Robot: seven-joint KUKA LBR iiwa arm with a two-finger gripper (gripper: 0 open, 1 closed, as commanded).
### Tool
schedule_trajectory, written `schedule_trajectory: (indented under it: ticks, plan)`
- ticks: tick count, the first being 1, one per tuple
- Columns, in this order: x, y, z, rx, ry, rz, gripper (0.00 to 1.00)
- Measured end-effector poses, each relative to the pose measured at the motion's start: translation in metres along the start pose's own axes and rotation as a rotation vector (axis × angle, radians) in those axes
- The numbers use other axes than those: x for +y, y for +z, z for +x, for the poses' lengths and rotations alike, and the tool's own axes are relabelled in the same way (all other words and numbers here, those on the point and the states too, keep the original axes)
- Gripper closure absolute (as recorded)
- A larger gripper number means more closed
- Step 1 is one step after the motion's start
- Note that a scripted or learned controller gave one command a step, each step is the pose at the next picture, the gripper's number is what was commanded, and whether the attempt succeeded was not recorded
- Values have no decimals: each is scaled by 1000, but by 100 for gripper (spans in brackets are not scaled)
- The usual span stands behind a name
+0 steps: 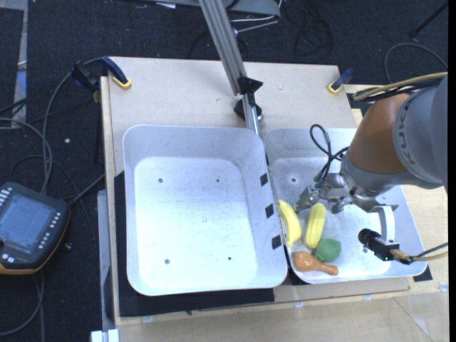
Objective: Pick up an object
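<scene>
yellow corn (315,224) sits in the right bin (407,223) beside a banana (289,221), just under my gripper (322,199). i cannot tell how my fingers are.

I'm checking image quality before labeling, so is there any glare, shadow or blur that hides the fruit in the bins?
Camera view: even lighting, soft overall focus; mild sheen on the left bin, no harsh glare; the arm shades the right bin; the bananas and green fruit stay readable.
</scene>
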State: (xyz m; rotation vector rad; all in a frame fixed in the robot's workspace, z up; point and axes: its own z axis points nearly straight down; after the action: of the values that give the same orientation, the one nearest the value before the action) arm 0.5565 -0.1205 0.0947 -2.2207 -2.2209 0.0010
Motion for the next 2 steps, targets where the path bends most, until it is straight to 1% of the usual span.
schedule_trajectory:
  ticks: [1,2]
  plan:
    - [0,-11,0,0,0,-1,100]
    - [-5,-71,2,-1,0,-6,100]
